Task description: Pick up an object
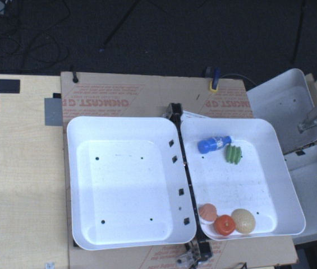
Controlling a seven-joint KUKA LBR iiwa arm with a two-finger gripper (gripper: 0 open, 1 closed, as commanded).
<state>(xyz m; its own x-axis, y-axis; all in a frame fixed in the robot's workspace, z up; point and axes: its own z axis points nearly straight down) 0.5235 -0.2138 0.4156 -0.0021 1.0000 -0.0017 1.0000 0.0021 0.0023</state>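
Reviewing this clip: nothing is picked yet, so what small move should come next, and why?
Probably bring the gripper over the right bin and down toward the blue bottle. All five things lie in that bin. The bottle and the green object lie apart from the rest, while the red ball, pink piece and tan ball crowd the near corner.
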